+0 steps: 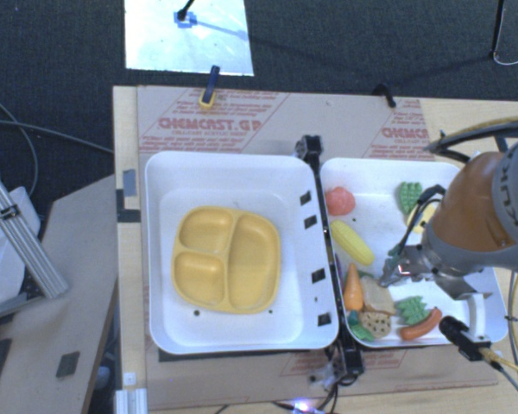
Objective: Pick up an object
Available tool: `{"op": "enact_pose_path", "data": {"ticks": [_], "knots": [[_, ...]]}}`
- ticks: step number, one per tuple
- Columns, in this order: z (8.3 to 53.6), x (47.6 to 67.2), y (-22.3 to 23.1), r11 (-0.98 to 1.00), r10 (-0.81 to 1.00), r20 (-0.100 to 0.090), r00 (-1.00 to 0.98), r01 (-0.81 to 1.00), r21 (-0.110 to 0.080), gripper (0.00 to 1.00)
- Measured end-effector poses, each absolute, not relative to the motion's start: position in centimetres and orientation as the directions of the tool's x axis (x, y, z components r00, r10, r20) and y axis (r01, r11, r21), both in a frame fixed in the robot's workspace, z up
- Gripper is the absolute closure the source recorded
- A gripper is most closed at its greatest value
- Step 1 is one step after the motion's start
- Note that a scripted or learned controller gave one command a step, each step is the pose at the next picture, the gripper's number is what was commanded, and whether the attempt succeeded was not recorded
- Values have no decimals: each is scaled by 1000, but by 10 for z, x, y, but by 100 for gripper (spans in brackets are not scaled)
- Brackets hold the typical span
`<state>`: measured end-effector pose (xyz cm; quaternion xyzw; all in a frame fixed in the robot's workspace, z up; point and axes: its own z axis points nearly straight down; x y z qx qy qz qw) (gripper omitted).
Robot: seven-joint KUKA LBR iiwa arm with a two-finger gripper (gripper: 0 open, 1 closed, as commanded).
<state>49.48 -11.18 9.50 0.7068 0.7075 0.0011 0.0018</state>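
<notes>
Gripper (395, 272) low in right bin (375, 172), just beside corn (352, 242) and carrot (353, 288). Can't tell its state. Yellow plate (227, 259) in left bin (233, 167).

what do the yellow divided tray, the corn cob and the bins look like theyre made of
Yellow divided tray: looks like moulded plastic, matte with a soft sheen, rounded one-piece compartments.
Corn cob: probably toy plastic, uniform bright yellow and smooth; the picture is too coarse to be sure.
Bins: apparently thin formed white plastic, smooth, with rounded corners and raised rims.
</notes>
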Motion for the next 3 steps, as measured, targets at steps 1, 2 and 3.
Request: {"op": "enact_pose_path", "data": {"ticks": [1, 2, 3], "knots": [[105, 496, -112, 2, 1000, -2, -1, 1000, 7, 100], [116, 497, -112, 2, 1000, -1, -2, 1000, 9, 100], [126, 498, -112, 3, 1000, -1, -3, 1000, 12, 100]]}}
